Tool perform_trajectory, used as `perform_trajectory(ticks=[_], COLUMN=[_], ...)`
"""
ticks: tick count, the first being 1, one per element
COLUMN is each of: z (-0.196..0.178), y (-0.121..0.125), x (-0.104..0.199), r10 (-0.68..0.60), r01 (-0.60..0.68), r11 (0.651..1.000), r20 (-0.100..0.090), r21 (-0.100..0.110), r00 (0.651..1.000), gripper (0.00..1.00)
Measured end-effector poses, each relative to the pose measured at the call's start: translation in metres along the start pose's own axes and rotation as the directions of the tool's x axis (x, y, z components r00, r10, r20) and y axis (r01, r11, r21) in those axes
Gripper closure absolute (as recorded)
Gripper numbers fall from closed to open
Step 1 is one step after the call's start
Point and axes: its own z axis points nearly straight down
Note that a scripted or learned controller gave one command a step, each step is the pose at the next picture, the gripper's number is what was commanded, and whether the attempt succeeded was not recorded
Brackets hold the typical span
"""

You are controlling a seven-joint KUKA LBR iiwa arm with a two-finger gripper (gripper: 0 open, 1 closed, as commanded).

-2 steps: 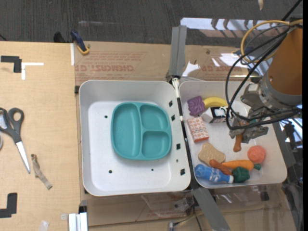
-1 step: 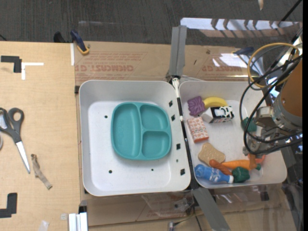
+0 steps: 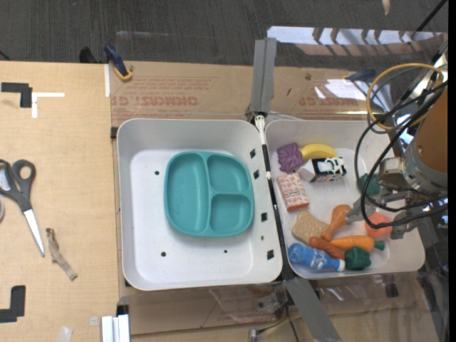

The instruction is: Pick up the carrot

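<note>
The carrot (image 3: 351, 243) is orange and lies on its side near the front of the right bin (image 3: 342, 128), with a green piece (image 3: 358, 259) just in front of it. My gripper (image 3: 375, 206) hangs low over the right side of this bin, a little behind and to the right of the carrot. A salmon-coloured item (image 3: 380, 224) lies partly hidden under it. I see nothing lifted off the bin floor.
Around the carrot lie an orange drumstick-like toy (image 3: 335, 221), a slice of bread (image 3: 308, 226), a blue bottle (image 3: 313, 258), a pink box (image 3: 292, 192), a purple item (image 3: 288, 157), a banana (image 3: 318, 150) and a black-and-white carton (image 3: 328, 168). The left bin (image 3: 139, 191) holds a teal divided plate (image 3: 209, 193). Cables (image 3: 392, 98) loop by the arm.
</note>
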Motion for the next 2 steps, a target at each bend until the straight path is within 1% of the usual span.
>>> perform_trajectory(ticks=[1,2], z=[0.124,0.101], y=[0.002,-0.028], x=[0.012,0.052], r10=[0.008,0.026], r01=[-0.008,-0.026], r11=[1.000,1.000], r20=[0.000,0.000], r21=[0.000,0.003], r00=[1.000,1.000], gripper=[0.00,0.00])
